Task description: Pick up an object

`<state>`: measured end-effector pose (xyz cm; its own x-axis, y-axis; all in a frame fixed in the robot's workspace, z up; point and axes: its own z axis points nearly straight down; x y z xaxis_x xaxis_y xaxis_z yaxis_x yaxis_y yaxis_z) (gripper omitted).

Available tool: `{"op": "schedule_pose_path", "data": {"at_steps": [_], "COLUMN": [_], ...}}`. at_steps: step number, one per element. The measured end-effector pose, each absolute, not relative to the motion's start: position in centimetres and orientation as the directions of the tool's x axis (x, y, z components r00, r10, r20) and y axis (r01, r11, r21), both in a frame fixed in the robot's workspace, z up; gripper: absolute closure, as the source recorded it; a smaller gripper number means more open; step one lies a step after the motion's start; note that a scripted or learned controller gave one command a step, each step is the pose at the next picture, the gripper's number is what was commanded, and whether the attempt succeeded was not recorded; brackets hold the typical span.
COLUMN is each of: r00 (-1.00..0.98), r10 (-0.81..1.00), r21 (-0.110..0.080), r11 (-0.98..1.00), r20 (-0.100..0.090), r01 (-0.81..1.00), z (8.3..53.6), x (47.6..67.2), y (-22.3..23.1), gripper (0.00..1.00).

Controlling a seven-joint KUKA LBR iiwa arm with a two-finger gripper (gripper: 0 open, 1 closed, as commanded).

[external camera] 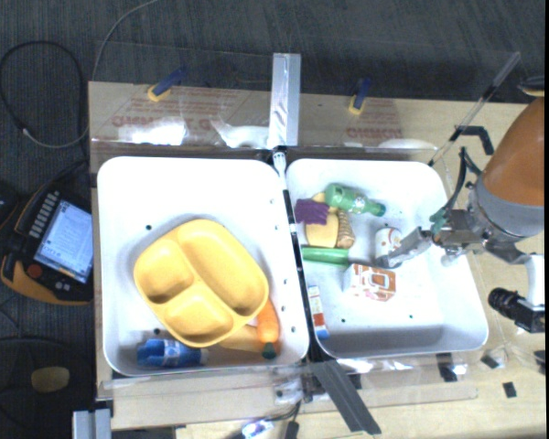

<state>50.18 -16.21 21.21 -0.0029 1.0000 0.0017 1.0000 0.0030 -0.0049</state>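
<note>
My gripper (389,256) reaches in from the right, low over the middle of the right bin (457,323). Its tip sits just above a white and orange packet (375,286) and just below a small white and red piece (387,238). I see nothing held in it. To its left lie a green stick (325,255), a tan piece (329,232), a purple piece (312,212) and a green bottle (354,199).
The left bin (119,199) holds a yellow divided plate (201,282), an orange carrot (268,324) and a blue object (165,353). A small narrow box (317,313) lies against the right bin's left wall. The arm's grey and orange body (517,181) stands over the right edge.
</note>
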Motion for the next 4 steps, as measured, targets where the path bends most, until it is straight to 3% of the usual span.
{"op": "schedule_pose_path", "data": {"at_steps": [1, 2, 3, 4], "r00": [0.037, -0.026, -0.006, 0.009], "r10": [0.999, 1.000, 1.000, 1.000], "r21": [-0.004, 0.011, -0.006, 0.008], "r11": [-0.037, 0.026, 0.006, -0.009], "r20": [0.002, -0.004, 0.001, 0.000], "r01": [0.999, 1.000, 1.000, 1.000], "z": [10.9, 8.9, 18.1, 8.9], "x": [53.3, 63.0, 55.1, 57.3], "y": [-13.7, -12.3, -8.0, -12.9], "gripper": [0.00, 0.00, 0.00, 0.00]}}
